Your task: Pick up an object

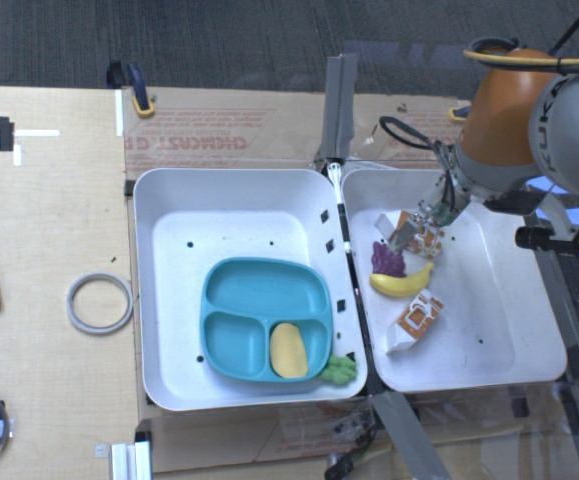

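My gripper (421, 226) hangs low over the back left part of the right bin (509, 358), below the orange band of the arm (504, 103). A small orange-and-white packet (428, 239) lies right under its tip, touching or nearly touching it. Just in front of it are a purple bunch of grapes (387, 260) and a yellow banana (402, 282). An orange-and-white carton (416, 321) lies nearer the middle of that bin.
The left bin (169, 268) holds a blue divided tray (265, 318) with a yellow lump (288, 350) in its front compartment, and a green item (340, 369) at the tray's front right corner. A grey ring (100, 302) lies on the bench at left.
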`<action>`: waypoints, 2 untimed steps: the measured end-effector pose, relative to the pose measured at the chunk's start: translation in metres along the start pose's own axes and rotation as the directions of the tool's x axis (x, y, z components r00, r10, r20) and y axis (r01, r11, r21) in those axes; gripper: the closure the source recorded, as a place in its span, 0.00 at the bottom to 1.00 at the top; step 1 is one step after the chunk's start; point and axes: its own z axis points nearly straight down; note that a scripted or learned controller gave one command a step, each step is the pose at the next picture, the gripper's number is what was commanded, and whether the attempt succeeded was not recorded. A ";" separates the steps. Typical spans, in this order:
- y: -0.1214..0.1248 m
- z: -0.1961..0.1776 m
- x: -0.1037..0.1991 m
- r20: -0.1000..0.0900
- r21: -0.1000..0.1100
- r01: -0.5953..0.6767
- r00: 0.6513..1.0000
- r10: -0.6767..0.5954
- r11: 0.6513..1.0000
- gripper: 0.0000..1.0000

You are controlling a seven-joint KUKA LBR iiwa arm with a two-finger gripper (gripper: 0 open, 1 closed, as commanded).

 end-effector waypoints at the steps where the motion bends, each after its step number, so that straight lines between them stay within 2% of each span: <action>1: -0.026 0.027 0.002 0.001 0.000 0.039 0.999 -0.039 0.999 0.00; 2: -0.097 -0.001 -0.062 0.003 0.000 0.015 1.000 -0.015 1.000 0.00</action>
